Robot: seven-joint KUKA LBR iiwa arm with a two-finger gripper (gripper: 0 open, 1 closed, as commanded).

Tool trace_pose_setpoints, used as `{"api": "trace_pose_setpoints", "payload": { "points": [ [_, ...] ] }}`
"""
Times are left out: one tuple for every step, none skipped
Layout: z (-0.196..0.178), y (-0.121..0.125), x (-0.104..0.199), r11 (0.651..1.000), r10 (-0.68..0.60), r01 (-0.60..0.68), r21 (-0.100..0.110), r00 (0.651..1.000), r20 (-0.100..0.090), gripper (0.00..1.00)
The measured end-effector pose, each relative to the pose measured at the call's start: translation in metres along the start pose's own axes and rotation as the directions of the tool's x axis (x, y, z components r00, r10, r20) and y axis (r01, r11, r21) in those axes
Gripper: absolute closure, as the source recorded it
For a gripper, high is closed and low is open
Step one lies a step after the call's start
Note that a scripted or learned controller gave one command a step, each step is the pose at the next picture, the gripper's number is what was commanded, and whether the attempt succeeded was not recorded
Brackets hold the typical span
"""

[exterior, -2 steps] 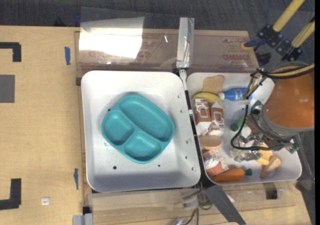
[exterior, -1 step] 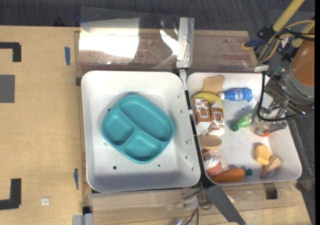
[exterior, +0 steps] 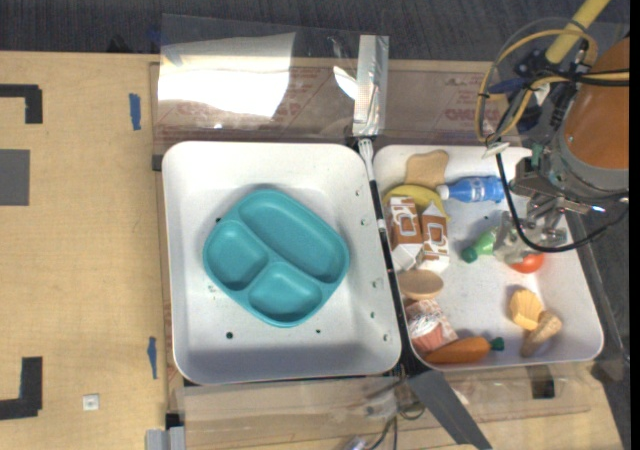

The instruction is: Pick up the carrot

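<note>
The carrot point(exterior: 460, 350), orange with a small green tip at its right end, lies flat along the front wall of the right bin point(exterior: 590, 323). My gripper point(exterior: 538, 230) hangs over the bin's far right part, well behind the carrot and to its right. Just below the gripper sit a red-orange round toy point(exterior: 525, 261) and a green toy point(exterior: 480, 244). Nothing shows in its grasp.
The right bin also holds a blue-capped bottle point(exterior: 475, 189), a banana point(exterior: 408, 196), a brown carton point(exterior: 418, 223), a red-white packet point(exterior: 430, 323) beside the carrot, and yellow and tan toys point(exterior: 528, 310). The left bin point(exterior: 190, 188) holds a teal divided plate point(exterior: 275, 255).
</note>
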State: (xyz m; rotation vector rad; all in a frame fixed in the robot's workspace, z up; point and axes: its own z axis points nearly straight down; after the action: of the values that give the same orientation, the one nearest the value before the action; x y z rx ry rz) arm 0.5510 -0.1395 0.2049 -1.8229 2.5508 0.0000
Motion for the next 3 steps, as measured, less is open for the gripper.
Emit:
{"api": "trace_pose_setpoints", "payload": {
  "points": [
    [-0.037, -0.064, 0.040, 0.978, -0.210, 0.210, 0.004, 0.978, -0.002, 1.00],
    [-0.063, -0.138, 0.040, 0.877, -0.481, 0.481, 0.003, 0.877, -0.001, 1.00],
    [-0.062, -0.136, 0.034, 0.750, -0.662, 0.662, 0.000, 0.750, 0.001, 1.00]
  ]
}}
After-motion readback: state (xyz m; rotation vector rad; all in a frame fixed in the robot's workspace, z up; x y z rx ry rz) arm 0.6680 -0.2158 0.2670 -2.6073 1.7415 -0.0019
